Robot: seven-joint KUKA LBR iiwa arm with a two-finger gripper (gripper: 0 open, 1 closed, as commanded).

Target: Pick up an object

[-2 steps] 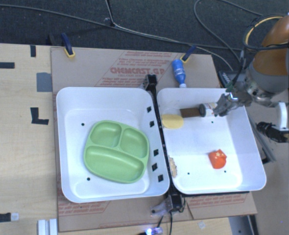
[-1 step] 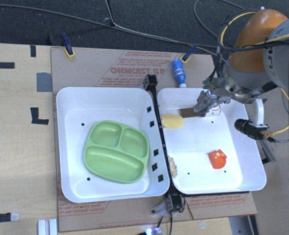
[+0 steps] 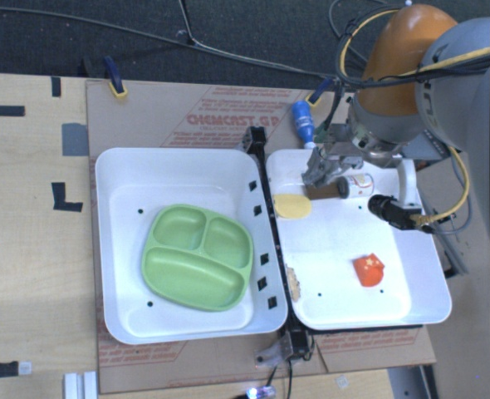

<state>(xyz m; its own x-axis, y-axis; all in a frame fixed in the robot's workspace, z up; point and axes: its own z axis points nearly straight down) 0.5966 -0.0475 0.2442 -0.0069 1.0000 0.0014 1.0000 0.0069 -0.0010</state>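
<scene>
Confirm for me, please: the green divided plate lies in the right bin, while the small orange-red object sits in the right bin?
Not quite: the camera view shows the green divided plate in the left bin. The small orange-red object does sit in the right bin.

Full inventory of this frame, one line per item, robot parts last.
white bins: 2, white, side by side on the cardboard sheet
divided plate: 1, light green, three compartments, in the left bin
yellow object: 1, pale yellow, rounded, far left part of the right bin
red object: 1, red-orange, small, near middle of the right bin
brown object: 1, dark brown, right bin, just under the gripper
cardboard sheet: 1, brown with red print, under the bins
clamp: 1, blue and yellow, sheet's far left corner
gripper: 1, grey metal, over the right bin's far side
arm: 1, grey with orange band, from the right
</scene>
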